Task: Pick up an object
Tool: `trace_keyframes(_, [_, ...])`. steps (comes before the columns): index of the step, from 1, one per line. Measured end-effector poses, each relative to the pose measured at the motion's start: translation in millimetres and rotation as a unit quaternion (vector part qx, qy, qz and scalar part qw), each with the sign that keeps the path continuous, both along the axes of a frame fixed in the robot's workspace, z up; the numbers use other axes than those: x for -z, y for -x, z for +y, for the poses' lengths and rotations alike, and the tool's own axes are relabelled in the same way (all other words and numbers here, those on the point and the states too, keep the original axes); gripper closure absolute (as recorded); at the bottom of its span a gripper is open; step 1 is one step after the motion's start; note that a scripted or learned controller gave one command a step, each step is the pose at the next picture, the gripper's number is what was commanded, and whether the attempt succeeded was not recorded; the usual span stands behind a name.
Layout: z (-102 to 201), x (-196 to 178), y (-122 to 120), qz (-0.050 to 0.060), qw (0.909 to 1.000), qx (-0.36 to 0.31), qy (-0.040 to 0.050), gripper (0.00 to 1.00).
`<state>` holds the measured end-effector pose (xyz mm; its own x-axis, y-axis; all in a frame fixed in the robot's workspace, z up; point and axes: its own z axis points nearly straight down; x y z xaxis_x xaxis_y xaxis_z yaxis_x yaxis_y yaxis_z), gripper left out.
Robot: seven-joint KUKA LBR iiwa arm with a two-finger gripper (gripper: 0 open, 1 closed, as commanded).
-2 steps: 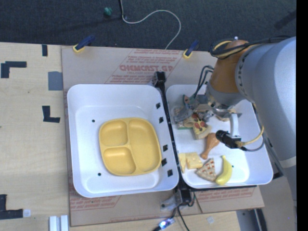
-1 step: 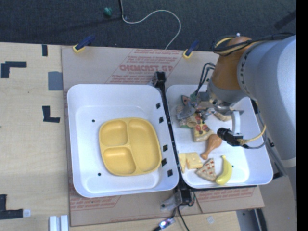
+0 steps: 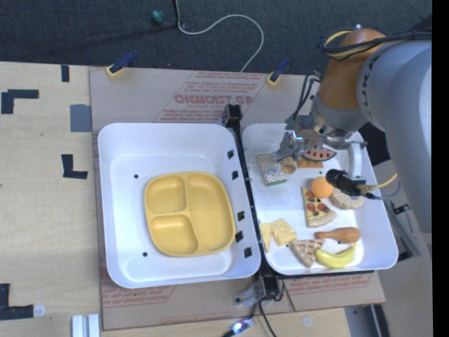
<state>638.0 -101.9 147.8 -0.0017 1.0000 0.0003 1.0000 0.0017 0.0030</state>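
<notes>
Just below gripper (image 3: 289, 148), sandwich (image 3: 271, 168), right bin (image 3: 382, 258)

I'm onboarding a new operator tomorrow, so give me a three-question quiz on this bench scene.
1. True or false: the yellow divided plate lies in the left bin.
2. Which lies nearest the right bin's front edge? A) banana B) orange C) watermelon slice
3. Fill in: the gripper hangs over the ____ bin.

Key: 1 true; 2 A; 3 right.
</notes>
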Motion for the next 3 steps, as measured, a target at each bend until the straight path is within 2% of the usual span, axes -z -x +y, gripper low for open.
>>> trace_keyframes(2, [5.5,-78.9,-2.6,0.0,1.0,0.0,-0.0001,1.0])
trace_keyframes(3, [58.2,-66.8,0.4,0.003,1.0,-0.002,-0.0002,1.0])
